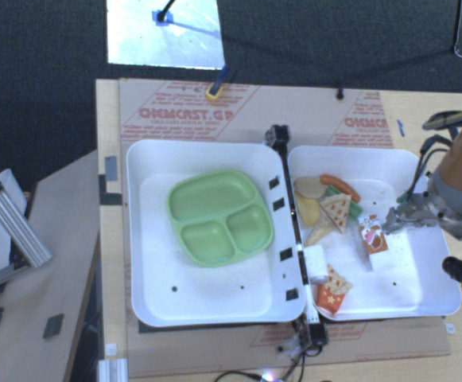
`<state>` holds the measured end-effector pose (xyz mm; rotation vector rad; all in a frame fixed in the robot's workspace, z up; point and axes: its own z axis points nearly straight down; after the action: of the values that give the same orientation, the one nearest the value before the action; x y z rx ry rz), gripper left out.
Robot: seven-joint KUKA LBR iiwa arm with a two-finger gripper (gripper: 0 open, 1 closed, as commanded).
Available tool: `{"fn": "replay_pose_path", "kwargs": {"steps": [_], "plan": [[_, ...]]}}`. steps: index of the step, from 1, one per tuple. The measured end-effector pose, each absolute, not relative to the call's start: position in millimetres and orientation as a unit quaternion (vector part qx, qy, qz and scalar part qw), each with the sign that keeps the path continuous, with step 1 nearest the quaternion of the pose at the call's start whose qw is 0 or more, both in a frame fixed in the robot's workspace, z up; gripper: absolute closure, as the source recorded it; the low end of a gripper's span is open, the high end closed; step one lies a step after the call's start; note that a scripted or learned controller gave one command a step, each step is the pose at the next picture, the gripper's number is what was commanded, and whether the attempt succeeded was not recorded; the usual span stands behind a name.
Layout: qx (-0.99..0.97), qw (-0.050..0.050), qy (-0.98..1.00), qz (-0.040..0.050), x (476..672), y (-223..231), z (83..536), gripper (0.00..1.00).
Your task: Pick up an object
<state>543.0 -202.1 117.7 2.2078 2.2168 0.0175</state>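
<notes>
Red "CHEMCAST GP" lettering marks the tabletop sheet beyond the bins. Right bin holds a red-white packet, just left of the tool; its fingers' state is unclear.

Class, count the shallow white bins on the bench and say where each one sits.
2. The left bin holds a green divided plate; the right bin, touching it, holds small food items.

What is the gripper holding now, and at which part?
It cannot be told. The gripper is low in the right bin, right beside the small red and white packet, but no hold is visible.
</notes>
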Motion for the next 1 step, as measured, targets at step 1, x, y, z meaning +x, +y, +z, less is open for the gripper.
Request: {"fn": "replay_pose_path", "kwargs": {"steps": [1], "plan": [[0.706,0.002,0.708,0.0010,535.4,-200.4,166.4,1.00]]}}
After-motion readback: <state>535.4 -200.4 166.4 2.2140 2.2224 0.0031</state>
